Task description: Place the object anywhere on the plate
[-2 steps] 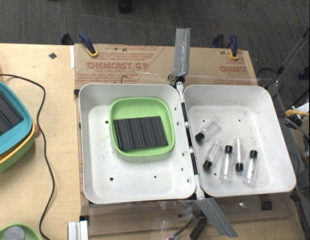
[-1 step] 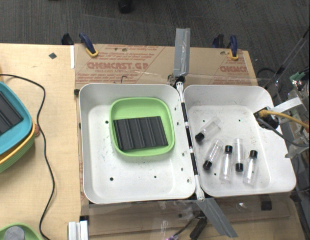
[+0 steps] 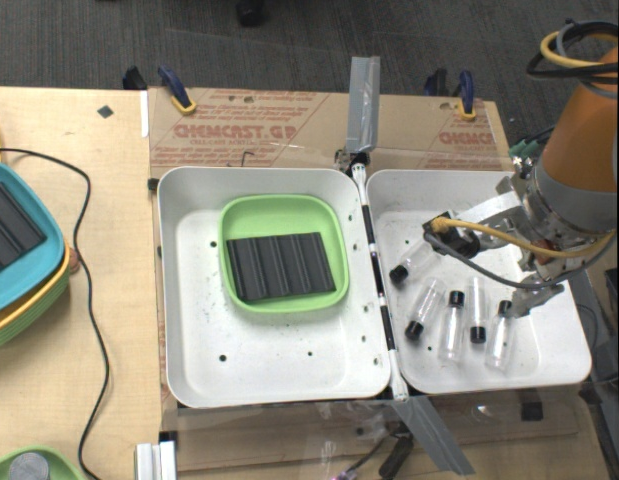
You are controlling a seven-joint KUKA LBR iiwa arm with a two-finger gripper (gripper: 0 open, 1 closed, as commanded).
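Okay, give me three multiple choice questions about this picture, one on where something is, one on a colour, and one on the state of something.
1. Where do the clear vials lie?
A. In the right bin
B. On the green plate
C. On the wooden bench

2. What colour is the plate in the left bin?
A. Blue
B. Green
C. Red

3. What is the state of the plate?
A. Flipped upside down
B. Stacked with vials
C. Upright, with a dark ribbed insert and no vial on it

Answers: 1 A, the vials are scattered on the floor of the right bin. 2 B, its rim is light green. 3 C, the dark insert lies in it and all the vials sit in the other bin.
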